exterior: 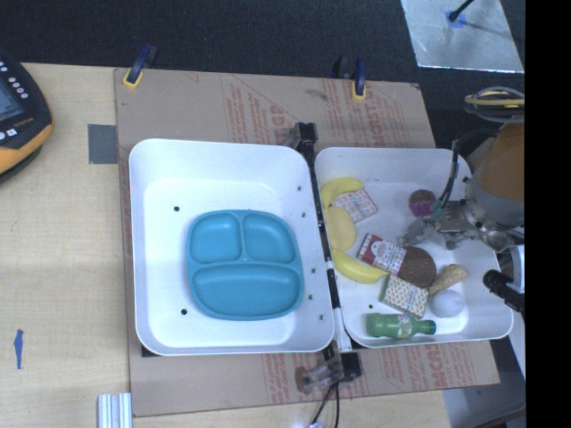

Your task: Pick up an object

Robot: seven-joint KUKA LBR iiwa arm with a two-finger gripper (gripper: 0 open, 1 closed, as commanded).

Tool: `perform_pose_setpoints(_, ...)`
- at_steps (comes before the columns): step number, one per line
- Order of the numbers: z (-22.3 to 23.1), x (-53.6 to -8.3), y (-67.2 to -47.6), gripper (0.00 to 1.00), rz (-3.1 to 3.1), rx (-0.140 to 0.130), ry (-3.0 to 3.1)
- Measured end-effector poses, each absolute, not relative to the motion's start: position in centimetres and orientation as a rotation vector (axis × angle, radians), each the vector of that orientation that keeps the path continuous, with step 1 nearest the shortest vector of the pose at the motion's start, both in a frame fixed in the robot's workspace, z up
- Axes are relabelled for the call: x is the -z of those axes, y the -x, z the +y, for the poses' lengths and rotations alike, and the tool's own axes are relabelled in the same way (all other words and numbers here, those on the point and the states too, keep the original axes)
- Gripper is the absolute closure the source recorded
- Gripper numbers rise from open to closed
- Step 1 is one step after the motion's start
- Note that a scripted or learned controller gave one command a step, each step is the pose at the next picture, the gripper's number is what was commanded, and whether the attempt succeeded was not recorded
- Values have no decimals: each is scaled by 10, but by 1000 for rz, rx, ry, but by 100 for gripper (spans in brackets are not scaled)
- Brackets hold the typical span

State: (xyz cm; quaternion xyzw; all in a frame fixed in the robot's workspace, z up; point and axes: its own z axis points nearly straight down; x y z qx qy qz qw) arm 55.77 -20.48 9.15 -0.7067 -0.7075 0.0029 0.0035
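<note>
Objects crowd the right bin: a banana at nine o'clock, a brown ball at centre, a white egg and green bottle toward six. The gripper hangs low just above the brown ball, near a purple fruit; whether it is parted or closed I cannot tell, and nothing shows held. Packets crowd the ball. The left bin holds a blue tray.

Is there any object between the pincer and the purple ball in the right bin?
Nothing visible. The pincer hangs just below the purple ball, with bare bin floor between them; the brown ball lies on its other side.
</note>
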Motion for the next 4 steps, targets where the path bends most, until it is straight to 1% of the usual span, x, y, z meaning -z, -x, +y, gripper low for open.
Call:
perform_pose_setpoints(1, -171, -93, -614, 0, -2232, 2, 2212)
perform_pose_setpoints(2, -213, -93, -658, 0, -2230, 0, 2218)
perform_pose_setpoints(3, -212, -104, -657, 100, -2231, -5, 2210)
perform_pose_setpoints(4, -198, -121, -636, 100, -2222, -5, 2216)
